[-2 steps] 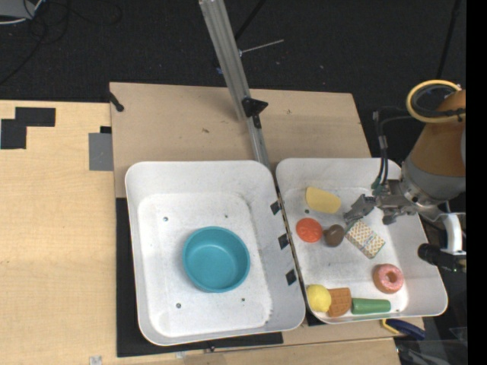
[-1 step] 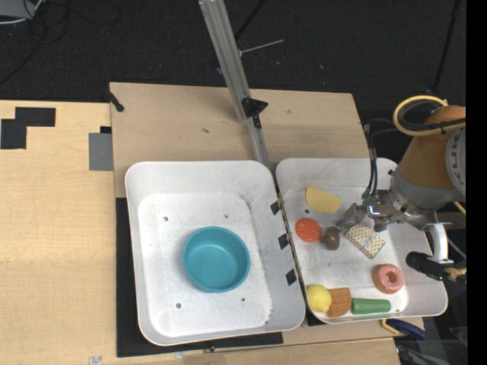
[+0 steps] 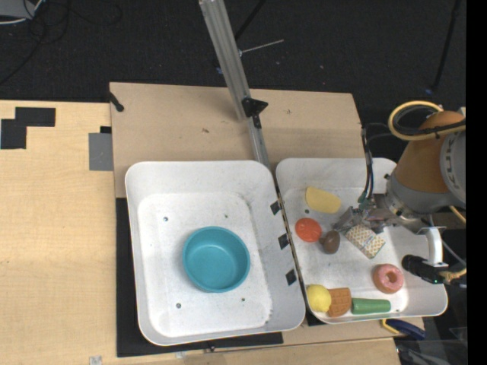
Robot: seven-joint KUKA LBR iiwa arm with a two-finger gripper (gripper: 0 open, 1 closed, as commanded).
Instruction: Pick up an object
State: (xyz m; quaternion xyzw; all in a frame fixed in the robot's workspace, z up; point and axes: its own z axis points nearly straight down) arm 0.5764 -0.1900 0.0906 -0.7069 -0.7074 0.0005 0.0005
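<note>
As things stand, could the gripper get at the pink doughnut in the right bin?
Probably yes. The gripper is low in the right bin, and the pink doughnut lies apart from the other items with nothing covering it from above.

Two white bins: the left bin [image 3: 152,204] holds one teal bowl [image 3: 216,258]. The right bin [image 3: 335,169] holds eight small things (clustered from 12 to 6 o'clock): one each, including a pink doughnut [image 3: 388,278] and a green piece [image 3: 370,306].
</note>
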